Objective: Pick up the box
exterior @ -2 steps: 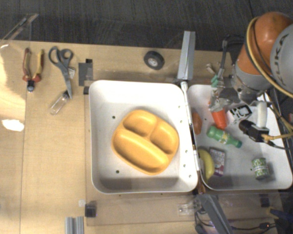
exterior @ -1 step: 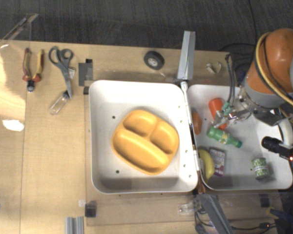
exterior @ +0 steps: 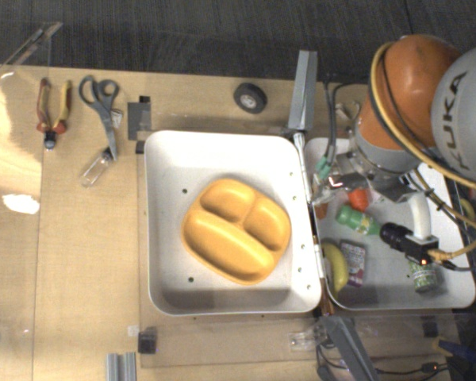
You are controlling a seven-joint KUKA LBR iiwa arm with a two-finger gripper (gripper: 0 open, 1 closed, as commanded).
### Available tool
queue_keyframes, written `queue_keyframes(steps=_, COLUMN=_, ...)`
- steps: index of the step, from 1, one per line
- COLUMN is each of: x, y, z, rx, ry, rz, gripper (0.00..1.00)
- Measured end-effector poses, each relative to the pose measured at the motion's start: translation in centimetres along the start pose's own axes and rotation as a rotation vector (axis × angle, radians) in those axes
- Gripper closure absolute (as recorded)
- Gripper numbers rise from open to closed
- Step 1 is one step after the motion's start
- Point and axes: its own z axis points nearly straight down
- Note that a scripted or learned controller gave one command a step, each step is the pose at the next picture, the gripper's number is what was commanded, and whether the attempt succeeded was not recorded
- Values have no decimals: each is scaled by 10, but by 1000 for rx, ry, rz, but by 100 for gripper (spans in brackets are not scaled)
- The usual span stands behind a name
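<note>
While the gripper point(exterior: 345, 182) hung over the crowded right bin point(exterior: 460, 296), its grasp impossible to tell, it risked catching the bottle point(exterior: 357, 221) instead of a box.

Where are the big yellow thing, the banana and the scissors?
Big yellow thing point(exterior: 236, 230), camera view, middle of its top.
Banana point(exterior: 336, 266), camera view, middle of its curved body.
Scissors point(exterior: 105, 111), camera view, near the pivot.
</note>
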Motion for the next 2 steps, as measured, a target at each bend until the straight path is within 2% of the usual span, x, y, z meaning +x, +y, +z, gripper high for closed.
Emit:
queue_keyframes(steps=1, x=-49, y=9, z=-26, rx=0, ry=-1, rz=-353, gripper=100)
queue_keyframes(steps=2, x=-122, y=7, z=4, rx=1, ry=-1, rz=-580, gripper=100)
